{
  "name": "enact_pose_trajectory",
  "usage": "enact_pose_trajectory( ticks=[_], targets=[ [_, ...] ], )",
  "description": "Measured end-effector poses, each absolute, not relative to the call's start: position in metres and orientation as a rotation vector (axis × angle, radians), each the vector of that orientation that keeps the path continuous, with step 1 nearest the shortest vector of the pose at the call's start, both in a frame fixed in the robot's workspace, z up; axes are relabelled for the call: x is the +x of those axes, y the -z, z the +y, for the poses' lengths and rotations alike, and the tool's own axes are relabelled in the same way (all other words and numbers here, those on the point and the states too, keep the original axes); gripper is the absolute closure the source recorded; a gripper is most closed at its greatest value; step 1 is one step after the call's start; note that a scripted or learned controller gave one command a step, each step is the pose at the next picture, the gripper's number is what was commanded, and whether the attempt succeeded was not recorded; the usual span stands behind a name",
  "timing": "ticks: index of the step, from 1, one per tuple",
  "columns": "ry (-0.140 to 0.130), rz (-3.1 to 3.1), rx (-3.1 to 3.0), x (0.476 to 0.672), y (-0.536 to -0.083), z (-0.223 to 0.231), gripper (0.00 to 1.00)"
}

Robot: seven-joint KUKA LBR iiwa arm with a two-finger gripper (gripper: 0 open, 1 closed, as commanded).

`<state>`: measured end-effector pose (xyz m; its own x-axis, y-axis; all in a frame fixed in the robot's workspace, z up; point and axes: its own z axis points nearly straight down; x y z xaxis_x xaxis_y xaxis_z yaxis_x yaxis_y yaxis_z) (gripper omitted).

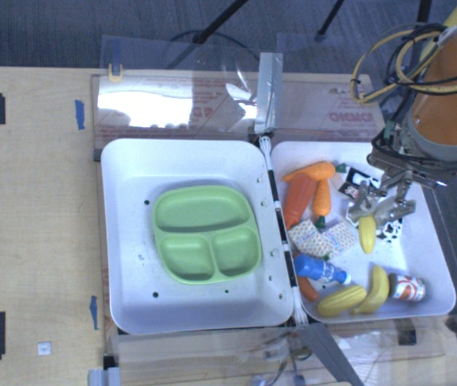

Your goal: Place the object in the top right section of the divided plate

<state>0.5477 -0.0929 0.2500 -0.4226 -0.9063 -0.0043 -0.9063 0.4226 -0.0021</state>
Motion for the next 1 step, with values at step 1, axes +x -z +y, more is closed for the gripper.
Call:
enact_pose_trajectory(
  ticks=[1],
  targets=[
    [-0.004, 2.533, -1.855, 0.5105, -0.1498, -0.1184, 1.00]
  ],
)
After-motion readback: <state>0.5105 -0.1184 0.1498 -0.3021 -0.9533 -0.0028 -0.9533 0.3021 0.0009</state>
